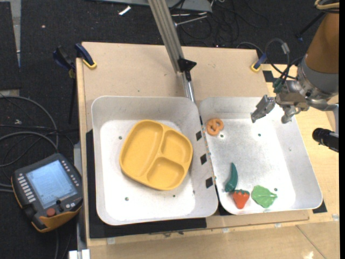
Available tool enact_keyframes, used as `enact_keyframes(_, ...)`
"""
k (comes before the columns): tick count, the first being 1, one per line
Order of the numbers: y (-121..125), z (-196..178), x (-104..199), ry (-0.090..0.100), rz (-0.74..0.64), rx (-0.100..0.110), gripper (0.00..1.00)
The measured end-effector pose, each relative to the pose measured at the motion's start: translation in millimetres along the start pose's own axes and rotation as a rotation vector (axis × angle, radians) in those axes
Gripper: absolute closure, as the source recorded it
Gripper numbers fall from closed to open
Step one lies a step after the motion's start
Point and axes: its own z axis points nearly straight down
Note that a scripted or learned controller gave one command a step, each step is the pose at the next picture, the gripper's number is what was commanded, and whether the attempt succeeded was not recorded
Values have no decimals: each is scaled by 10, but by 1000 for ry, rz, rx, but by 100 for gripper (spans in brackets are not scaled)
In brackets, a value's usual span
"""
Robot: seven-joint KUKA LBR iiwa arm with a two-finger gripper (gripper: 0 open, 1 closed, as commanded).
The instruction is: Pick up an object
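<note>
- Hovering above the far edge of the right bin (302, 161), the gripper (274, 110) is spreading its fingers wide and gripping nothing; picking has not begun.
- Lying nearest, just left of and below the gripper, the orange pretzel (214, 126) is round, showing no clear long axis.
- Lying well nearer the camera, the green pepper (232, 178) is running lengthwise toward the gripper, beside the strawberry (241, 198) and leaf (263, 196).
</note>
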Motion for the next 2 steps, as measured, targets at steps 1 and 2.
enact_keyframes(1, 0, -1, 0, 0, 1, 0, 0)
enact_keyframes(2, 42, 471, -63, 0, 3, 4, 0)
